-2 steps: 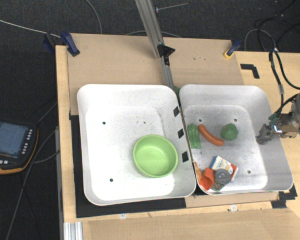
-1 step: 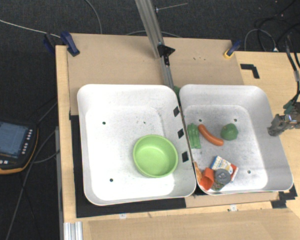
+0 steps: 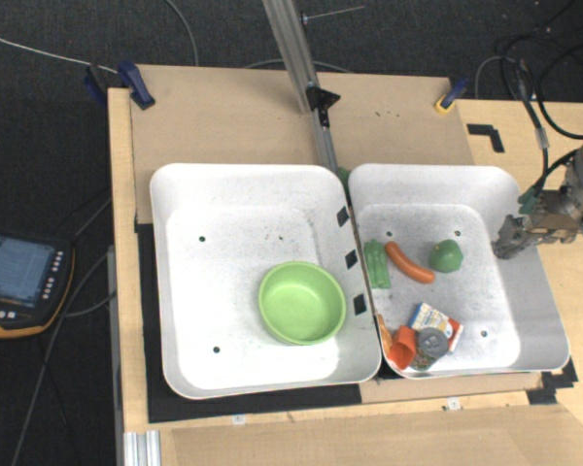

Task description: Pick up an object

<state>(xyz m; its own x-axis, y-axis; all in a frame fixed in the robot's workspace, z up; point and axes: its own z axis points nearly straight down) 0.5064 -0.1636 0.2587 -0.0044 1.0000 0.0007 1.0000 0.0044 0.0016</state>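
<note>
Two bins: left bin holds a green bowl; right bin has carrot, green ball, cluttered corner. Gripper at the rim, grip unreadable.

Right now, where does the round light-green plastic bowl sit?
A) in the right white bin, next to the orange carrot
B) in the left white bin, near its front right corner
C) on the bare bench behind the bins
B: the round light-green plastic bowl sits inside the left white bin, near its front right corner, across the divide from the orange carrot.
</note>
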